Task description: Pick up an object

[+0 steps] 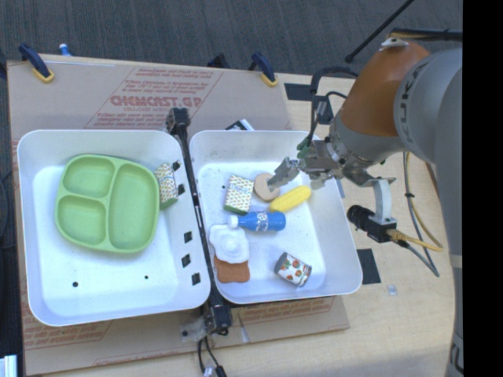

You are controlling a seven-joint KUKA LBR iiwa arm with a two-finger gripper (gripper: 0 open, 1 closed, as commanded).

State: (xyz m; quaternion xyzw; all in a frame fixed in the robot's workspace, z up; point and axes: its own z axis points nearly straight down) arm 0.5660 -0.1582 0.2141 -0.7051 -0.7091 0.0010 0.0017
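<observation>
My gripper (281, 176) hangs low over the upper middle of the right bin (334, 234), reaching in from the right. Its tip is right at a tan round piece (262, 188), and I cannot tell whether it touches it. A yellow corn-like toy (291, 199) lies just below the gripper. Close by are a green and yellow patterned block (238, 195) and a blue bottle with a white cap (260, 221). Lower in the bin lie a white lump (229, 245), an orange-brown piece (232, 271) and a small can with red spots (292, 269).
The left bin (47, 281) holds a green divided plate (108, 203) and a small patterned packet (166, 184) against its right wall. A black divider (191, 203) runs between the bins. Cables and a black fitting (369, 222) hang by the right bin's right rim.
</observation>
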